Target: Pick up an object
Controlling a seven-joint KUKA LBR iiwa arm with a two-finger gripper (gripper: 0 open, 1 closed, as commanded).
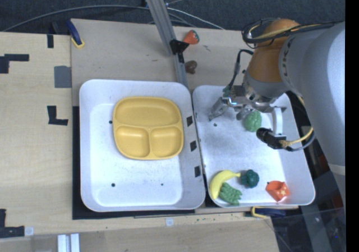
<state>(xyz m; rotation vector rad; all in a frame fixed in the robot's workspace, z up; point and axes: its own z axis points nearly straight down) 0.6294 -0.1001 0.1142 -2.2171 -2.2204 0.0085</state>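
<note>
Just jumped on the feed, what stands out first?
The yellow divided tray in the left bin grabs the eye. Then the grey arm over the right bin, its gripper right beside a pale green object. A banana and small toys cluster along that bin's near edge.

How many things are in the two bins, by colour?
Yellow: 2, the divided tray in the left bin and the banana in the right bin.
Green: 3, a light green ball by the gripper, a dark green ball, a leafy green piece.
Orange: 1, a small block.
Total: 6
</note>
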